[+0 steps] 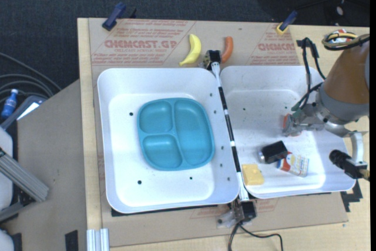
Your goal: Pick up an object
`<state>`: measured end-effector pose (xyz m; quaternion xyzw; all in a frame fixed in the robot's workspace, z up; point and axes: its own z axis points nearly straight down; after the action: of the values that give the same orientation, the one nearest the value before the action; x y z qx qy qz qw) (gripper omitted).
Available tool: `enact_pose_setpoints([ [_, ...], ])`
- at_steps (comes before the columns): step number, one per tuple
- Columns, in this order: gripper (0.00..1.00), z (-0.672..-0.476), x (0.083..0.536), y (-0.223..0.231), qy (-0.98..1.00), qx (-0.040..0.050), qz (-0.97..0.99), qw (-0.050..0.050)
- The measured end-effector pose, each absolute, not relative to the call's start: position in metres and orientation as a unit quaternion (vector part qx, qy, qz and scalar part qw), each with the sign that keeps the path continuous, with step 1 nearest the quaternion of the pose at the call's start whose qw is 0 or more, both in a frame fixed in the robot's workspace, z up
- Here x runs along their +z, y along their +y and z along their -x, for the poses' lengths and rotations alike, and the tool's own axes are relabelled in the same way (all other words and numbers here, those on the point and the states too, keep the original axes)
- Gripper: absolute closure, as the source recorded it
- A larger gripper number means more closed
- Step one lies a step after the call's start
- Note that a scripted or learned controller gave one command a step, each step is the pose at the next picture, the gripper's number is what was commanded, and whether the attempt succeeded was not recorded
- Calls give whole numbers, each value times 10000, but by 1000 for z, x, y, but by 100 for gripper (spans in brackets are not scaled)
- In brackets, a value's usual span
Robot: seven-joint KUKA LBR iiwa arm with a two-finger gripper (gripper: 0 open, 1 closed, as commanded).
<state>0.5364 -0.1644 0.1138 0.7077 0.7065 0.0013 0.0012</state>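
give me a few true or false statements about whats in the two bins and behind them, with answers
1. The blue divided plate lies in the left bin. True.
2. The banana lies in the right bin. False: it lies on the bench behind the bins.
3. The yellow block sits near the right bin's front left corner. True.
4. The black object rests on the blue divided plate. False: it is in the right bin.
5. The gripper is over the left bin. False: it is over the right bin.

The grey arm with its orange band is seen reaching in from the right, its two-finger end effector lowered
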Motion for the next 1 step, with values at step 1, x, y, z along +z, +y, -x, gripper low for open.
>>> enact_pose_setpoints([
  [1, 0, -536, 114, -164, 7065, 12, -7077, 11],
])
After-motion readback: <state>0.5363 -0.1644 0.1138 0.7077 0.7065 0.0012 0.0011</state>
